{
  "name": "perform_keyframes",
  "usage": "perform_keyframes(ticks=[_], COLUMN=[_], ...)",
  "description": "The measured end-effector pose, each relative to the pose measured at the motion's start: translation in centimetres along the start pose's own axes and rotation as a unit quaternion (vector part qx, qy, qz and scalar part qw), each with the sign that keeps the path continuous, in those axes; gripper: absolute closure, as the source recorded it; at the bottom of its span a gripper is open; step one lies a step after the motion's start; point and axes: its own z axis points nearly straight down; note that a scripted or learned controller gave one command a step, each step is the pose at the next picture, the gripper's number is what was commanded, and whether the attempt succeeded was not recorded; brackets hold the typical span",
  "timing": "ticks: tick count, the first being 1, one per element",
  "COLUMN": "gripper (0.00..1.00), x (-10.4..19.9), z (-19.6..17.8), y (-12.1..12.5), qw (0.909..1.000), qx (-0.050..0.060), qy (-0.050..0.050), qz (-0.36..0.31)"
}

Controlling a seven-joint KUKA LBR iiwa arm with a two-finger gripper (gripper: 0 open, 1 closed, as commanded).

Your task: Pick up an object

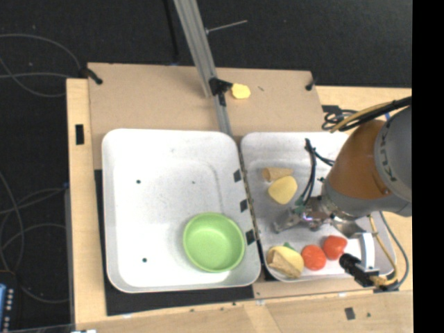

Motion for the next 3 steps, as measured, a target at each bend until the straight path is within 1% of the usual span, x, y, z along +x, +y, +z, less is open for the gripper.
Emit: perform_keyframes(ticks=[1, 2, 3], gripper=[1.00, 1.00, 1.00], x=[0.0, -0.6, -0.1], z=[-1.2, -7.4, -13.7], y=[0.1, 0.1, 0.2], qw=[1.0000, 1.0000, 1.0000], qx=[-0.002, -0.003, -0.004], qy=[0.001, 0.000, 0.000], qz=[0.002, -0.002, -0.003])
